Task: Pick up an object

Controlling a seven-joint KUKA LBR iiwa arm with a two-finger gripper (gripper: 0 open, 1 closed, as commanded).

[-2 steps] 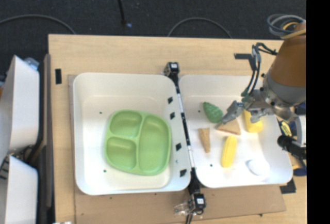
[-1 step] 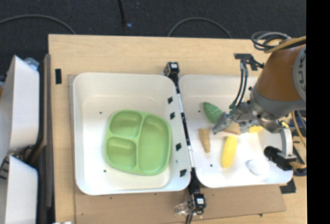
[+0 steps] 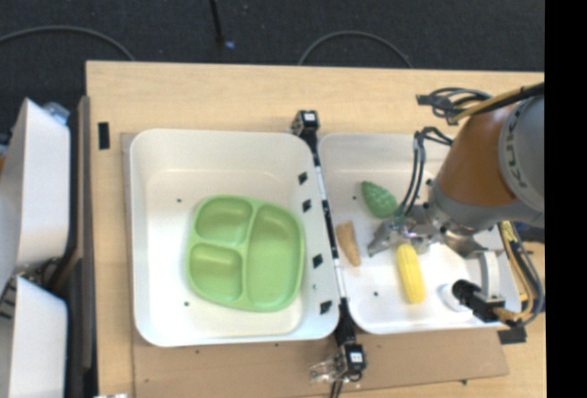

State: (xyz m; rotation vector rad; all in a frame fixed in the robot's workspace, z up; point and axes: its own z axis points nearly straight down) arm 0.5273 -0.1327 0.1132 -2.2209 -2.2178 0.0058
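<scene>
My gripper [image 3: 397, 240] hangs low in the right bin [image 3: 367, 318], reaching in from the right, and it looks open. A yellow corn cob [image 3: 411, 274] lies just below it, its upper end right at the fingertips; I see nothing gripped. A green leafy piece [image 3: 378, 198] lies just up and left of the gripper. Further left, a tan oblong piece [image 3: 348, 243] lies close to the bin's left wall.
The left bin [image 3: 156, 158] holds a light green divided plate [image 3: 248, 252]. A ridge with black clips [image 3: 321, 231] separates the two bins. The arm's orange band [image 3: 477, 158] covers the right bin's far right side.
</scene>
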